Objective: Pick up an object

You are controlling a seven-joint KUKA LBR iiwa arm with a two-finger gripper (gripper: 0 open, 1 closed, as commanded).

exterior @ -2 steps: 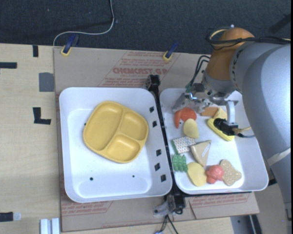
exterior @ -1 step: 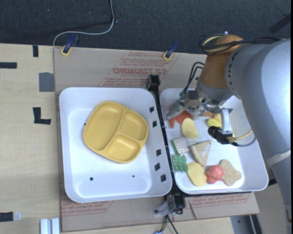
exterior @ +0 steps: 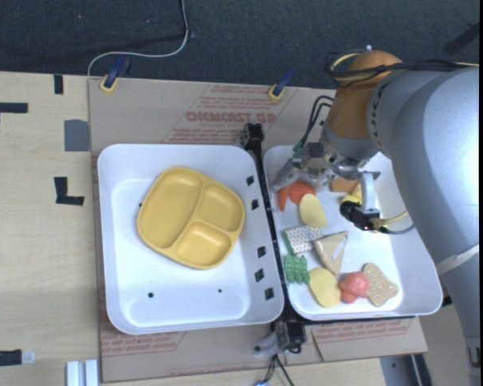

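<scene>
two shallow white bins sit side by side on the desk; left bin (exterior: 117, 215) carries a yellow three-compartment plastic plate (exterior: 191, 215), right bin (exterior: 414, 272) carries the small play-food items. arm enters from the right of the camera view, orange band above the wrist, and the tool (exterior: 314, 170) sits low over the far-left corner of the right bin. tool state: cannot tell, the wrist body and cabling cover the tip.

nearest candidate: orange-red rounded plastic piece (exterior: 294, 193), just beside the tool on its near side, close to the bin's left wall. touching or just beside that piece is a pale yellow oval plastic piece (exterior: 312, 210), long axis running roughly toward the camera. farther toward the near edge: a white-and-green checked flat piece (exterior: 303, 237), a cream wedge (exterior: 332, 252), a green leafy piece (exterior: 295, 268), a yellow lumpy piece (exterior: 324, 287), a red piece (exterior: 353, 285) and a tan biscuit-like piece (exterior: 380, 285), these last three bunched together.

judgement: nothing visibly held. the orange-red piece lies a short way nearer the camera than the tool, so a small shift that way before descent looks needed; the bin wall crowds the grasp.
</scene>
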